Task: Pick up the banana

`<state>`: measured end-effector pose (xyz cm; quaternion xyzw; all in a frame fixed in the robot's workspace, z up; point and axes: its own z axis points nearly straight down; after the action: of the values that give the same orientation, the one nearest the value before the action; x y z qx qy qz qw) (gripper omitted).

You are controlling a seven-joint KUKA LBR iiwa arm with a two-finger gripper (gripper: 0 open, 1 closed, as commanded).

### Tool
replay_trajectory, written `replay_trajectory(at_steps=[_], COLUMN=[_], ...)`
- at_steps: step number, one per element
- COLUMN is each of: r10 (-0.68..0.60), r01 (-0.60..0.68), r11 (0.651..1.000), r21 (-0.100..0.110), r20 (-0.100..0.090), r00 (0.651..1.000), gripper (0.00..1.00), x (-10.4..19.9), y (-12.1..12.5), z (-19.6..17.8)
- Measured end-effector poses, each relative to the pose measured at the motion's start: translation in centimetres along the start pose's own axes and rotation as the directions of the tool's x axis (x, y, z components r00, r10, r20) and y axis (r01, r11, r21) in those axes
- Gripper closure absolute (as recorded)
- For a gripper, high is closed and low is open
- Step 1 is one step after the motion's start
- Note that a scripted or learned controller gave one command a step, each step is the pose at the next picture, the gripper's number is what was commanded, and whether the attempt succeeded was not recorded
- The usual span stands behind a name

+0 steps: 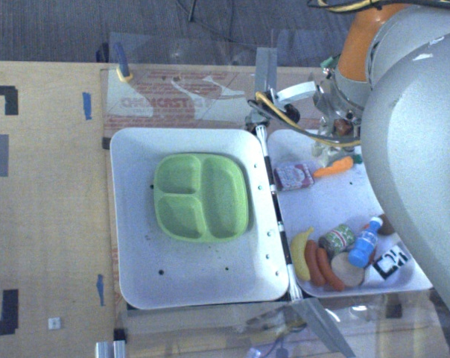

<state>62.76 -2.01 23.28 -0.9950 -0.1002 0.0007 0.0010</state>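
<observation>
**A:** Where's the banana (301, 253)?

**B:** In the right-hand bin (337, 196), near its front left corner, close against the wall that divides it from the left bin (135, 222). It's yellow, lying roughly lengthwise — its upper tip points toward the back of the bin.

**A:** Anything pressed up to it?

**B:** A red sausage (315, 262) lies just beside it on its right, more or less parallel, with a second reddish one (330, 271) next to that. A small green-labelled can (337, 239) sits just beyond those, and a blue bottle (365, 245) with a white cap leans nearby. A black-and-white marker tag (390, 262) sits at the bin's front right.

**A:** And the arm?

**B:** The big grey arm (415, 125) covers the right side of the view, with its orange band (363, 39) toward the top. The hand (337, 129) is at the back of the right bin, well apart from the banana. A carrot (334, 168) lies just below it, and a pinkish wrapped packet (293, 175) sits to the carrot's left.

**A:** Is the hand apart or together?

**B:** I cannot tell — that part is a tangle of metal and cable, and too blurred.

**A:** What's in the left bin?

**B:** A green divided plate (202, 197) with three compartments, near the middle. The worktop (46, 200) to the left is light wood with blue tape marks.
</observation>
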Motion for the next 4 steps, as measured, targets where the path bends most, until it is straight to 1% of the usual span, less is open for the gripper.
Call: replay_trajectory(at_steps=[1,2,3,4], r10=[-0.066,-0.002,-0.004,0.018], r01=[0.066,0.002,0.004,-0.019], r11=[0.998,1.0,1.0,1.0], r21=[0.0,0.002,0.001,-0.018], r20=[0.003,0.004,0.004,-0.018], r00=[0.998,1.0,1.0,1.0], gripper=[1.0,1.0,1.0,1.0], x=[-3.8,-9.1,-13.8,-12.7], y=[-6.0,0.6,-7.0,-9.4], z=[4.9,2.7,5.0,7.5])
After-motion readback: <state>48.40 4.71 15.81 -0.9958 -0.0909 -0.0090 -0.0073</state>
